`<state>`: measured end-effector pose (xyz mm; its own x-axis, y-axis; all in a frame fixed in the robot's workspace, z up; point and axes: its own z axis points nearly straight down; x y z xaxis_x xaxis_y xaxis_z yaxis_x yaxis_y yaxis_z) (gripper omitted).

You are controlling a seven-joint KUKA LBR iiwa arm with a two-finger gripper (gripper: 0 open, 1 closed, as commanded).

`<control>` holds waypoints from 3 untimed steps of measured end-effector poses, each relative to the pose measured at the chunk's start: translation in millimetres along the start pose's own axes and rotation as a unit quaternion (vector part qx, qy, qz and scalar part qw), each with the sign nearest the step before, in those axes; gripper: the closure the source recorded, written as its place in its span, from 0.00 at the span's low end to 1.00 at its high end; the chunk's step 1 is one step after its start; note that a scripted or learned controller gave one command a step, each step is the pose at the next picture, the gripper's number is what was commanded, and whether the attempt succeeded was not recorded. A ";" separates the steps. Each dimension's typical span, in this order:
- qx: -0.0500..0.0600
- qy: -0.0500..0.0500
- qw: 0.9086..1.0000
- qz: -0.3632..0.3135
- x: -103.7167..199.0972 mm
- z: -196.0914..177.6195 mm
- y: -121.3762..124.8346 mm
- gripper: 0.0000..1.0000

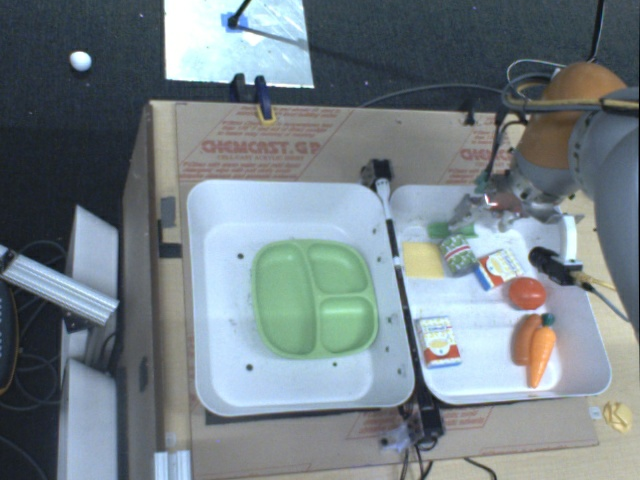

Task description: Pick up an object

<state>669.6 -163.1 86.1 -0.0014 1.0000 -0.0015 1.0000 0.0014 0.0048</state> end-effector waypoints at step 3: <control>0.000 0.000 1.000 0.000 -26.9 0.1 -0.1 0.00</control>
